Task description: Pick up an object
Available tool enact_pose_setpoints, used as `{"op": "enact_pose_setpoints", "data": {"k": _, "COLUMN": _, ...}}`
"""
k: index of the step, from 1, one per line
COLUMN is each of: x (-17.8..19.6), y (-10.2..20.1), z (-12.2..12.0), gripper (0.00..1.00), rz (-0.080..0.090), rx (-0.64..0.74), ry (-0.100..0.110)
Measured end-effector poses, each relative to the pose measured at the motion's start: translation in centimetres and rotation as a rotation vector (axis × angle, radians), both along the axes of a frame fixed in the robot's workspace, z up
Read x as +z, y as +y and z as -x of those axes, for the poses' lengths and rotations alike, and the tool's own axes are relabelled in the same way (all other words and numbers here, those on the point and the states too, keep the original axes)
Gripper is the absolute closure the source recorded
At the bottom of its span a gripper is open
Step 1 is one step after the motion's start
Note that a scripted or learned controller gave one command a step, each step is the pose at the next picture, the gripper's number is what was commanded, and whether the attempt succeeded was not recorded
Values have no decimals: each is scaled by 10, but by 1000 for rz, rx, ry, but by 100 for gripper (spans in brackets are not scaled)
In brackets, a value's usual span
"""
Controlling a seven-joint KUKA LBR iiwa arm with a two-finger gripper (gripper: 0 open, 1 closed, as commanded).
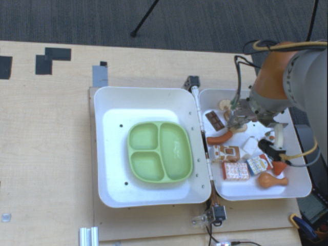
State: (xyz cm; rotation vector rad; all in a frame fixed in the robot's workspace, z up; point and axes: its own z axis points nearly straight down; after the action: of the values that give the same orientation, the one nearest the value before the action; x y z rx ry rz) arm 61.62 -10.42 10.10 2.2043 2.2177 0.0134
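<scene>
My gripper (236, 119) hangs low over the back left part of the right bin (302, 188). Right by it lie a brown chocolate bar (214, 120) to its left and a reddish sausage (221, 136) just in front. A beige piece (224, 105) lies behind it. Nearer the front are a small brown and white box (227, 152), a red and white box (236, 171), a blue and white packet (255, 164) and an orange drumstick (270, 180). I see nothing held.
The left bin (110, 137) holds a green divided plate (159, 151). A white piece (249, 144) and a red piece (280, 167) also lie in the right bin. The rim between the two bins (201, 137) runs close to the gripper's left.
</scene>
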Motion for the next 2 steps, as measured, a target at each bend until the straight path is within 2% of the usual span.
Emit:
{"op": "enact_pose_setpoints", "data": {"k": 1, "x": 0, "y": 0, "z": 0, "gripper": 0, "rz": 0, "rx": 0, "ry": 0}}
{"op": "enact_pose_setpoints", "data": {"k": 2, "x": -11, "y": -11, "z": -30, "gripper": 0, "rz": -5, "rx": 3, "ry": 10}}
